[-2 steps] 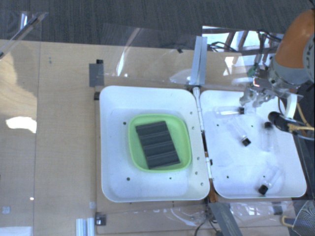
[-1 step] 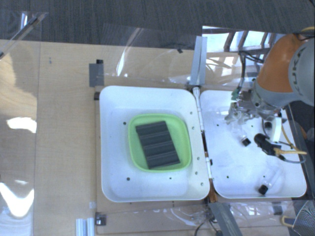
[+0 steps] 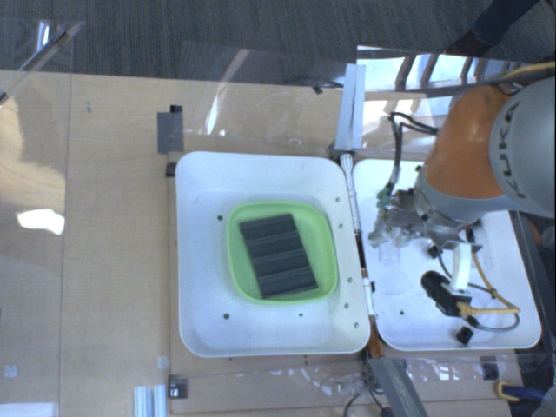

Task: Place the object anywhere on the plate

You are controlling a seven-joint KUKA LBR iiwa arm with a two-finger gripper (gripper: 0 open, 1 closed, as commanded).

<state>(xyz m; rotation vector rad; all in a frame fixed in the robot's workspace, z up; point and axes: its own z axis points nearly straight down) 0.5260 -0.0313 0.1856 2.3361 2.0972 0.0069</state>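
Plate (image 3: 323, 259), green and square with rounded corners, sits in the middle of the left white bin (image 3: 204, 320). On it lies a dark grey ribbed block (image 3: 277, 255), flat, its long side slanted a little so the far end leans left. The block rests wholly inside the plate's rim, touching nothing else.

Right white bin (image 3: 408, 320) lies just beside the left one, the two rims meeting along a narrow seam. Arm (image 3: 486, 146) reaches in from the right, its orange band over the far part of this bin. Pincer (image 3: 388, 228) hangs below the wrist at the left side of the right bin, close to the seam, well apart from the plate. Cannot tell how it stands: it is small and blurred against the white floor, and nothing is seen in it.

Black and yellow cabling (image 3: 456, 298) trails from the wrist across the near right part of that bin. Surface (image 3: 87, 233) is pale wood, with a clear sheet's glare across its left side. Dark carpet (image 3: 217, 7) lies beyond the far edge.
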